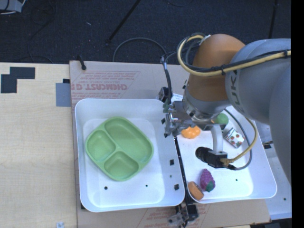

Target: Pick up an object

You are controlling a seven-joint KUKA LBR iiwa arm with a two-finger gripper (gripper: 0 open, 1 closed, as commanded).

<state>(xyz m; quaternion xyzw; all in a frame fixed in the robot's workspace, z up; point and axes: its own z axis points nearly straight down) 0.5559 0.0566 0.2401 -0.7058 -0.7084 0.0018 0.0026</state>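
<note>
My gripper (pixel 172 121) hangs over the divider between the two bins, at the left edge of the right bin (pixel 259 182). An orange object (pixel 191 132) lies just to its right, partly under the wrist. A green object (pixel 221 119) peeks out behind the arm. Further right lies a small white block with red dots (pixel 233 137). A purple bunch of grapes (pixel 206 179) and an orange-brown piece (pixel 194 190) sit near the front of the right bin. Nothing is visibly held.
A green divided plate (pixel 118 147) fills most of the left bin (pixel 90 194). The arm's grey and orange body covers the back of the right bin. Cardboard lies under both bins, with pale bench to the left.
</note>
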